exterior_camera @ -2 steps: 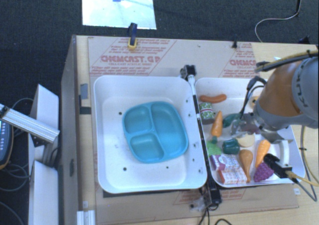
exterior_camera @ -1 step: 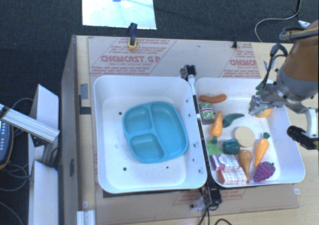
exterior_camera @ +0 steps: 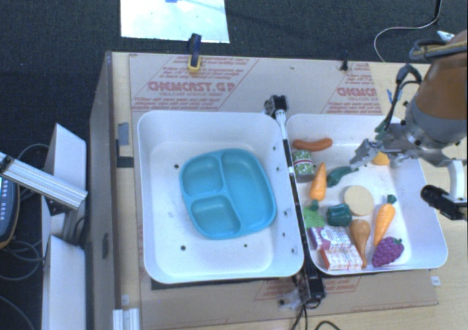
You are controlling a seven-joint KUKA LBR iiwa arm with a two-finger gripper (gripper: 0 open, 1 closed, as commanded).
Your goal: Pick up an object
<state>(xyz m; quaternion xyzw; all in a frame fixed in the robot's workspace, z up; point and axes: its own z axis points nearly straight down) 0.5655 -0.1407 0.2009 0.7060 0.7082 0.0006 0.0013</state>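
My gripper (exterior_camera: 371, 153) hangs over the far part of the right bin (exterior_camera: 439, 244), below the grey and orange arm (exterior_camera: 439, 102). A small yellow-orange piece (exterior_camera: 381, 159) lies right beside its tip; I cannot tell whether it is touching. In the bin lie a sausage (exterior_camera: 312, 144), a green can (exterior_camera: 303, 165), an orange carrot (exterior_camera: 318, 182), a dark green piece (exterior_camera: 339, 174), a beige disc (exterior_camera: 358, 199), a teal cup (exterior_camera: 338, 214), a second carrot (exterior_camera: 383, 220), a tan pear (exterior_camera: 359, 233), purple grapes (exterior_camera: 388, 250) and a red-and-white box (exterior_camera: 335, 245).
The left bin (exterior_camera: 164, 248) holds a blue divided plate (exterior_camera: 228, 193). A black bar (exterior_camera: 289, 167) runs between the two bins. A black part (exterior_camera: 441, 201) juts over the right bin's right rim. Cardboard (exterior_camera: 219, 83) lies under both bins.
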